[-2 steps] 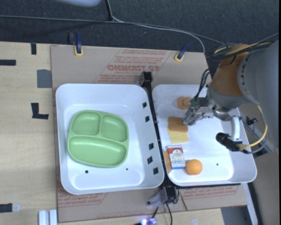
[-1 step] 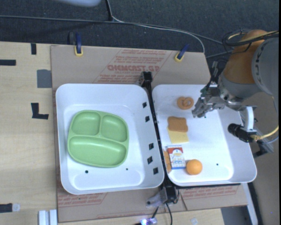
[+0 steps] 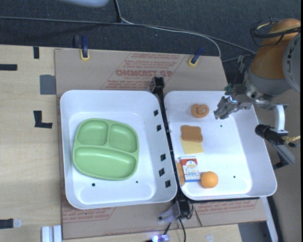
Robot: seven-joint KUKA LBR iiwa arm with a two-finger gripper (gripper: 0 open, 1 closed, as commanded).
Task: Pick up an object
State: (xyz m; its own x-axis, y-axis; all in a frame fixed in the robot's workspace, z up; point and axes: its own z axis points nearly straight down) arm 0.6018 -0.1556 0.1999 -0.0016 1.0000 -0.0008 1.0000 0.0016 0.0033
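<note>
The right bin [image 3: 242,150] holds a small tan doughnut [image 3: 199,110] near its back. A brown toast slice [image 3: 191,133] and a yellow cheese slice [image 3: 193,146] lie in the middle. A red and white carton [image 3: 190,169] and an orange fruit [image 3: 209,179] sit at the front. My gripper [image 3: 223,109] hangs over the back right of this bin, just right of the doughnut and apart from it. Nothing shows between its fingers.
The left bin [image 3: 76,102] bears a green divided plate [image 3: 106,148]. Black clips line the seam between the bins. Cables cross the dark floor at the back, and the arm's orange band [image 3: 272,44] stands over the right bin's far corner.
</note>
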